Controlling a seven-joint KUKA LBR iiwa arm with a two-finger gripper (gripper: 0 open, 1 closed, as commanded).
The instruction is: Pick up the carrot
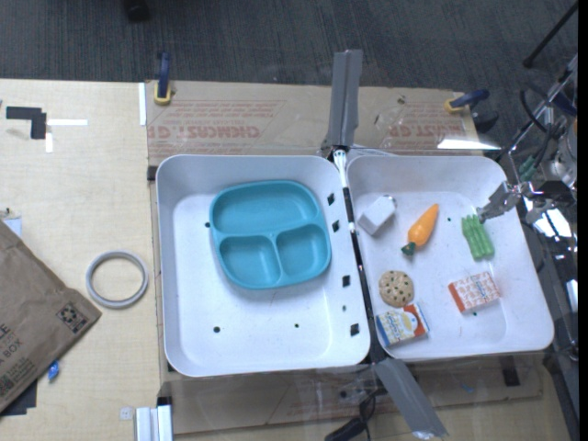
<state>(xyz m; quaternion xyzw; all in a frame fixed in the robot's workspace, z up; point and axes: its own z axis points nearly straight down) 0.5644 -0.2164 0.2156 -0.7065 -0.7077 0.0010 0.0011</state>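
Likely light, stiff and slick, so best pinched across the carrot (423, 225) at mid-body (claw (501, 200) state cannot be told).

Two bins (175, 274), one tray (269, 232), one carrot (423, 225).

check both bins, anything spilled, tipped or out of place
Nothing stands out. The orange toy carrot lies tilted in the right white bin, apart from the round speckled cookie, the green ridged piece and two small cartons. The teal divided plate sits flat in the left white bin.
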